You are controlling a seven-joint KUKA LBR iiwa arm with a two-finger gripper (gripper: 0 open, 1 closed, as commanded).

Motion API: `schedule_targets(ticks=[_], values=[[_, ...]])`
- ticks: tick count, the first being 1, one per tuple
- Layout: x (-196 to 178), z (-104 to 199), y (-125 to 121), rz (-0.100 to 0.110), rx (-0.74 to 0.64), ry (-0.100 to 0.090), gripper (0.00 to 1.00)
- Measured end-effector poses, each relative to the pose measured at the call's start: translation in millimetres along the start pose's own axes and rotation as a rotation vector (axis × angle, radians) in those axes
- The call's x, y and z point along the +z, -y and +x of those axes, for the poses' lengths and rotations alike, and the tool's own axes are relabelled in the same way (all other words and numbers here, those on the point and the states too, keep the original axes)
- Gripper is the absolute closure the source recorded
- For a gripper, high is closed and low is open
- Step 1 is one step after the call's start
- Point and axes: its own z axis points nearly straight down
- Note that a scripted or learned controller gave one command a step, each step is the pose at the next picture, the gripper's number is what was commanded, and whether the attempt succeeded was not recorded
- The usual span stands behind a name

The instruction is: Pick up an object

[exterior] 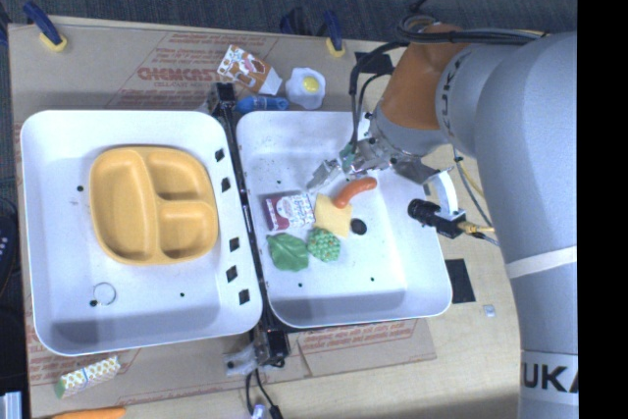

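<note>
From my remote seat, the left bin (39, 211) held a yellow tray (152, 203), while in the right bin (412, 270) the gripper (345, 164), fingers seemingly parted and empty, hovered beside the orange carrot (354, 190), so closing on it looked next.

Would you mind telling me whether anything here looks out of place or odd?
Several items lie outside the bins: a small printed carton, a blue object and a white cup with yellow contents sit on the cardboard behind the right bin, and a wrapped packet lies below the left bin.
</note>
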Motion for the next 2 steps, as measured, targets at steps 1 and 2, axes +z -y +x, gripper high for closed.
schedule_targets(ticks=[1, 2], values=[[-10.4, 0.4, -0.7, 0.001, -0.005, 0.0, 1.0], [-113.1, 58.5, 12.4, -0.003, 0.092, 0.001, 1.0]])
